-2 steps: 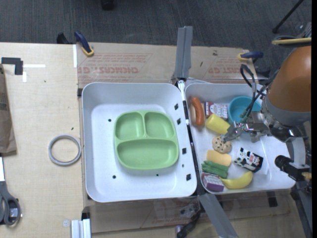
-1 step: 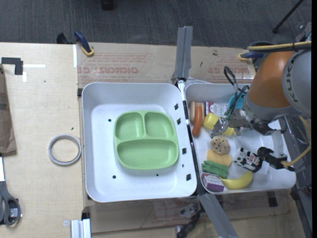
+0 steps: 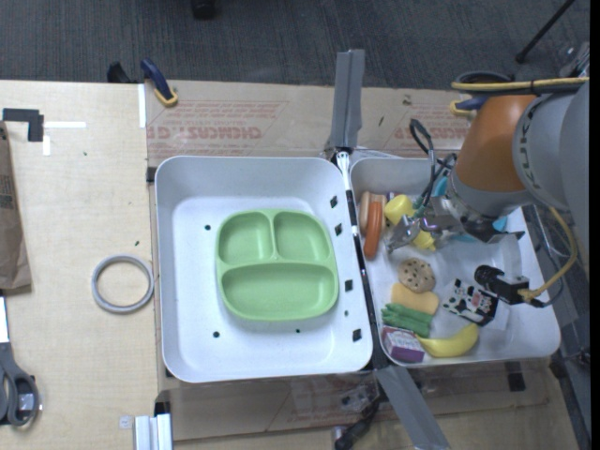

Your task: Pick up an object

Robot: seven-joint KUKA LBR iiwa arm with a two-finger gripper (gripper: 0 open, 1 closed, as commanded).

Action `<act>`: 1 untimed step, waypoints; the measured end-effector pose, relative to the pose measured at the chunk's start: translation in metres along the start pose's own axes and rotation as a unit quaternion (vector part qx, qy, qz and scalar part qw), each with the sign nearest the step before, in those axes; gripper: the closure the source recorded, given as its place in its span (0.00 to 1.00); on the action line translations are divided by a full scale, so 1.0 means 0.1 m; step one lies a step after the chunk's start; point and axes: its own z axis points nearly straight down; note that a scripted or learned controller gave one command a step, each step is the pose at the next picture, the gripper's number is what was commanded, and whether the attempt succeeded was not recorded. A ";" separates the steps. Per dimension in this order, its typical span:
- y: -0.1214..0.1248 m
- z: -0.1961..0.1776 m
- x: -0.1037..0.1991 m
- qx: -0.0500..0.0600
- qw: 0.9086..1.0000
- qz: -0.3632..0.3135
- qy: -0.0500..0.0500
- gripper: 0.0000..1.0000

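Your target looks to be the small yellow toy (image 3: 401,208), rounded and glossy, sitting at about 11 o'clock in the right bin (image 3: 534,337), touching the claw (image 3: 419,229). You cannot tell whether that claw is released or clenched; the wrist hides it. At 9 o'clock from the toy lies an orange piece (image 3: 374,224). Toward 6 o'clock you find a cookie (image 3: 415,274), cheese slab (image 3: 413,298), green beans (image 3: 407,318), banana (image 3: 450,342) and a purple piece (image 3: 404,345). The left bin (image 3: 178,279) holds a green divided plate (image 3: 277,264).
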 end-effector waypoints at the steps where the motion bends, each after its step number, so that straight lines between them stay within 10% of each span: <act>1: 0.01 -0.09 -0.03 -0.002 1.000 0.002 -0.002 1.00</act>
